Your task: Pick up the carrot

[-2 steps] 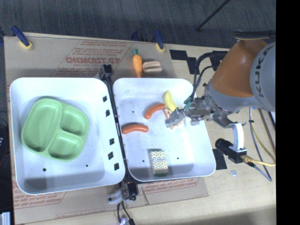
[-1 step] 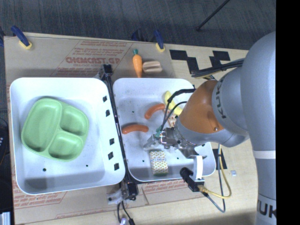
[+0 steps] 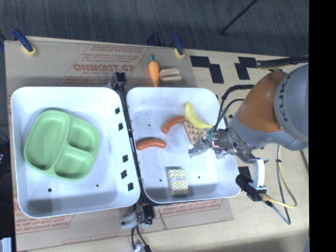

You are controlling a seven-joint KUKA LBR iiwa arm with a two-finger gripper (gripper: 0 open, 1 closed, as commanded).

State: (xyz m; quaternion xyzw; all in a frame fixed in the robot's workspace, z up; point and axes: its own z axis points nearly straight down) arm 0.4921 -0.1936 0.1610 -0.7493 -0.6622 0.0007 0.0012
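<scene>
Two orange sausages (image 3: 173, 123), one yellow banana (image 3: 194, 116), one waffle wedge (image 3: 193, 135) and one patterned box (image 3: 178, 181) share the right white bin (image 3: 157, 96). The grey two-finger claw (image 3: 198, 148) hovers just below the waffle (finger spread cannot be told). One orange green-topped carrot (image 3: 153, 72) lies outside, well beyond the claw, past the bin's far rim.

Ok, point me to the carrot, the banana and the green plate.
carrot (image 3: 153, 74): camera view, on its orange body, outside the bins.
banana (image 3: 193, 118): camera view, mid-curve, in the right bin.
green plate (image 3: 46, 135): camera view, in its largest compartment, in the left bin.
</scene>
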